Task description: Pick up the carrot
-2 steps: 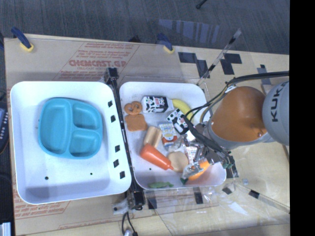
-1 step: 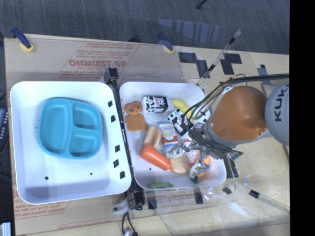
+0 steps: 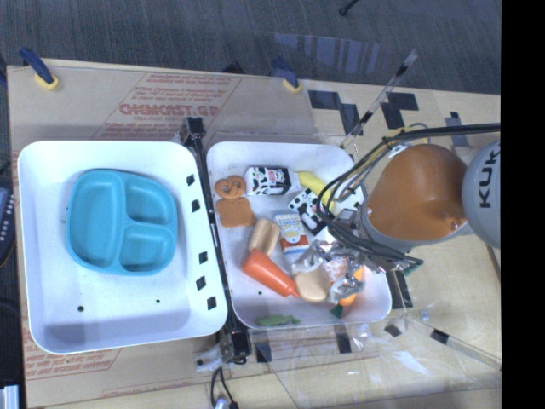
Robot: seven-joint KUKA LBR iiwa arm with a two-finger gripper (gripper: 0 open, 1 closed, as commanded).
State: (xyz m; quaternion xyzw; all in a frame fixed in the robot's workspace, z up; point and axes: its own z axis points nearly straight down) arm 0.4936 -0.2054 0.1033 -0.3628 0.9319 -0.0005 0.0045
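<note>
One orange cone-shaped carrot (image 3: 270, 273) lower centre, right white bin (image 3: 255, 156); one blue divided tray (image 3: 122, 221) left bin (image 3: 43, 254); cardboard-covered desk (image 3: 128, 100); claw (image 3: 341, 267) state unclear.

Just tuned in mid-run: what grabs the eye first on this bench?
The arm's orange band bulks over the right bin's right side, with the gripper down among the crowded toy food. The orange carrot lies slanted near that bin's front left, apart from the gripper. In the left bin sits a bright blue divided plate.
</note>
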